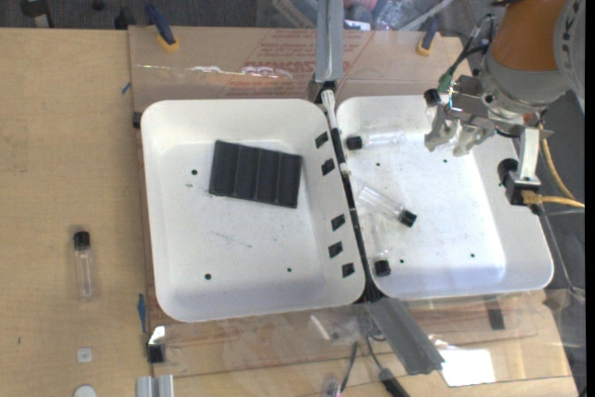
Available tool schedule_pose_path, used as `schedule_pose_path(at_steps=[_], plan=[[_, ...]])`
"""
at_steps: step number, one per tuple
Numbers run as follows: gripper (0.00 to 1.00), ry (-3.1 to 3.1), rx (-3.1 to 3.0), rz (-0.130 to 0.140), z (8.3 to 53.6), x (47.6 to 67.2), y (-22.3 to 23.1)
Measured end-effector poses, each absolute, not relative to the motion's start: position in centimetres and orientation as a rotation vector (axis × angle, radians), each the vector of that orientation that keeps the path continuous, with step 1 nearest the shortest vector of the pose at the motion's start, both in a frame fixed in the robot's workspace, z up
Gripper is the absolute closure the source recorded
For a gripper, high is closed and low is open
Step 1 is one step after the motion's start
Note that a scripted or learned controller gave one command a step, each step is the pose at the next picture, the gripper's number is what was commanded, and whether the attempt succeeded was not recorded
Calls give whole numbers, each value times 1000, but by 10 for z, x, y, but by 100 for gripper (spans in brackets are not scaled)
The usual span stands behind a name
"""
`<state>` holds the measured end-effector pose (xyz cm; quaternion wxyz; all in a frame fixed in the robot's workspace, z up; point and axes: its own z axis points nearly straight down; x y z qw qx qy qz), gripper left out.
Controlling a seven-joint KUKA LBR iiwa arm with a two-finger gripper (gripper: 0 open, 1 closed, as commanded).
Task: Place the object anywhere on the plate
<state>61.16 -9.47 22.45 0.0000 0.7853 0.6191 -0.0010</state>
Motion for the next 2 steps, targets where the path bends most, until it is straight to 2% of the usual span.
schedule_pose_path(at_steps=[1, 2], plan=[[100, 2036, 2396, -3, 204, 537, -2], [100, 1914, 2496, -6, 191, 502, 65]])
